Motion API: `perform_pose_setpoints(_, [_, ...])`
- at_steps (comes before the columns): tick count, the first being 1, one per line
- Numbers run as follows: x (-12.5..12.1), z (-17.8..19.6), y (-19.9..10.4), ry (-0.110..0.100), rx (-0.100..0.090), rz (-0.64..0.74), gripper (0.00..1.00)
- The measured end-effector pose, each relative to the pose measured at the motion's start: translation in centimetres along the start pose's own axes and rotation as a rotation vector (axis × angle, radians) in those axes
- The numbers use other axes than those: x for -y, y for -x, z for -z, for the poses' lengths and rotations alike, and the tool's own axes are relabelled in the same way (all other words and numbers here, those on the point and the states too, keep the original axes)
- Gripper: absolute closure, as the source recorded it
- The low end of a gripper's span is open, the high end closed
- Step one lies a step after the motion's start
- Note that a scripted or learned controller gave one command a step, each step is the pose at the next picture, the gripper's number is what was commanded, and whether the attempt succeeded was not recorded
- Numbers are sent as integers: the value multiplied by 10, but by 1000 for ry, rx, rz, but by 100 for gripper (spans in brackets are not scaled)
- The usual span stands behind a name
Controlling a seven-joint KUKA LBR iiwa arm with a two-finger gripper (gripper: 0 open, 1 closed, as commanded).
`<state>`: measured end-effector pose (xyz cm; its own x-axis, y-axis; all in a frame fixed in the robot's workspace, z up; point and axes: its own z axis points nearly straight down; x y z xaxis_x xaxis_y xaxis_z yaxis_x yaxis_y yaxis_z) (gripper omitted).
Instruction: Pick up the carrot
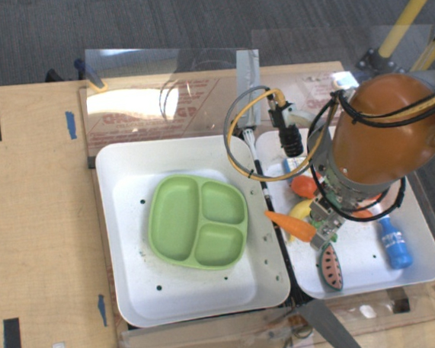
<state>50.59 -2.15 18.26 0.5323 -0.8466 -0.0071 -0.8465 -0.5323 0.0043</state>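
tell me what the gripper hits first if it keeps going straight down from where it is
Most likely the carrot: the gripper sits right at its thick end in the right bin. Depth is unclear from above.

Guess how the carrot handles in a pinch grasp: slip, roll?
The carrot looks like smooth moulded plastic, so probably stiff, light and somewhat slippery. Its tapered round body may squirt out of a pinch or roll if nudged. One tip overhangs the divider between the bins, so it could pivot when touched.
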Motion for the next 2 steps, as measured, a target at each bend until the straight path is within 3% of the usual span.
perform_pose_setpoints(1, [7,53,60,-9,-5,151,100])
perform_pose_setpoints(2, [38,37,83,-5,-2,538,100])
